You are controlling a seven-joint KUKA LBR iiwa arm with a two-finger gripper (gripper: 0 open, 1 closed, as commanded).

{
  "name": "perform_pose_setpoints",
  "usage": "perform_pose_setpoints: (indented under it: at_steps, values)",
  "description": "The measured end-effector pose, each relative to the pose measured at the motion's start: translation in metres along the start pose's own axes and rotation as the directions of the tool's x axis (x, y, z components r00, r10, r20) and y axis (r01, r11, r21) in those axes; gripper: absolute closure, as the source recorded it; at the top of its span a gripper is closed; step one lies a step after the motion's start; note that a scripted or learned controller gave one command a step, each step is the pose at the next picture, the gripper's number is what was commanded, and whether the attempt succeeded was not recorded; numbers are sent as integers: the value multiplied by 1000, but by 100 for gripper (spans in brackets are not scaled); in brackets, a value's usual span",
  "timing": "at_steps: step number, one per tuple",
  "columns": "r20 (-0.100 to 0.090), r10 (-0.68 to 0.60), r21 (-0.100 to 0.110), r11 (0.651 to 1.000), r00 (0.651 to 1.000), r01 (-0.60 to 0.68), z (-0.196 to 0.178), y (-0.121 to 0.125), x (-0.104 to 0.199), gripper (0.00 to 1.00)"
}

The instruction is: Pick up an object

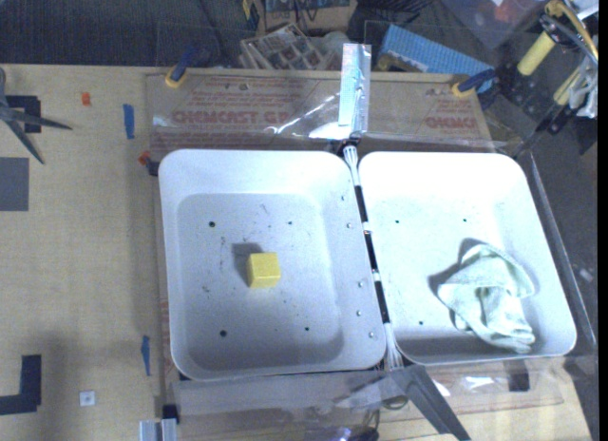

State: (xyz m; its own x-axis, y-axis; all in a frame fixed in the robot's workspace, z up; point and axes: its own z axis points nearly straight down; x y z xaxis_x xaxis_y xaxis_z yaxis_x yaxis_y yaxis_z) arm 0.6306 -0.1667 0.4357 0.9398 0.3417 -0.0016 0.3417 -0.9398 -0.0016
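Observation:
A small yellow block (264, 270) sits near the middle of the left white bin (190, 178). In the right white bin (418, 173), a crumpled white and pale green cloth (489, 297) lies toward the front right corner.
The two bins meet along a dark seam (369, 249) in the middle. A clear plastic sheet (323, 106) is clamped to the bench behind the bins. Cables and boxes (294, 2) crowd the floor beyond the bench. Bare wooden bench top (76, 268) stretches to the left.

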Motion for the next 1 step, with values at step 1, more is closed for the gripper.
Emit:
perform_pose_setpoints:
  at_steps: [1]
  values:
    - [0, -250, 0, 968, 968, 250, 143, 47, -41, 100]
